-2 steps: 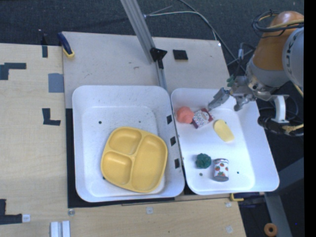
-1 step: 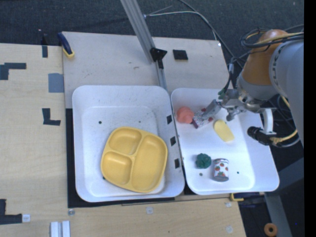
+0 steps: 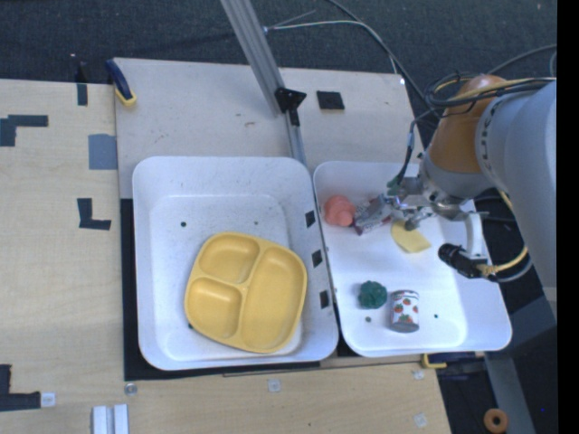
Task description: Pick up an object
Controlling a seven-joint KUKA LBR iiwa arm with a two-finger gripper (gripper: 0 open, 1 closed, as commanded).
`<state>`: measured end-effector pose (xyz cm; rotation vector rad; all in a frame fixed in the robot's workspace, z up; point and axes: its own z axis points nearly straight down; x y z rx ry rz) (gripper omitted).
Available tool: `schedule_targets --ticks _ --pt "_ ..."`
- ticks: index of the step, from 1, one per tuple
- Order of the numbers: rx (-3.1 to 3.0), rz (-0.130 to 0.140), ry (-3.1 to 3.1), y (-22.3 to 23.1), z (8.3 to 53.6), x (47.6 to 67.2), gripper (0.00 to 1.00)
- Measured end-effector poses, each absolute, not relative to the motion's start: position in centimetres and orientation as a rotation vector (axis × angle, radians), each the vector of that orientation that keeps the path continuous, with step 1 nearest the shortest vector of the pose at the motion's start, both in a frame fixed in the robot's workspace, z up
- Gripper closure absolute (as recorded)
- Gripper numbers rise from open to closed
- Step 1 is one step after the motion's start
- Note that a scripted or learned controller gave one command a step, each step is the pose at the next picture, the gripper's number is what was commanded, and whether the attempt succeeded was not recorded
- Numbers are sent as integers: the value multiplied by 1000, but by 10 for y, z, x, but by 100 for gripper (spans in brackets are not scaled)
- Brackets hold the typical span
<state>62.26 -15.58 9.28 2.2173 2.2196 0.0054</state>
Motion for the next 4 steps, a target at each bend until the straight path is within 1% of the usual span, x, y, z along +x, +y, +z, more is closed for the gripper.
schedule_targets --ticks 1,2,3,4 --pt "2213 13 2220 -154 107 625 100" --pt "2217 2 2220 -163 155 625 100" --pt "2216 4 2220 -161 212 617 100" --pt "2217 3 2222 -161 246 618 100"
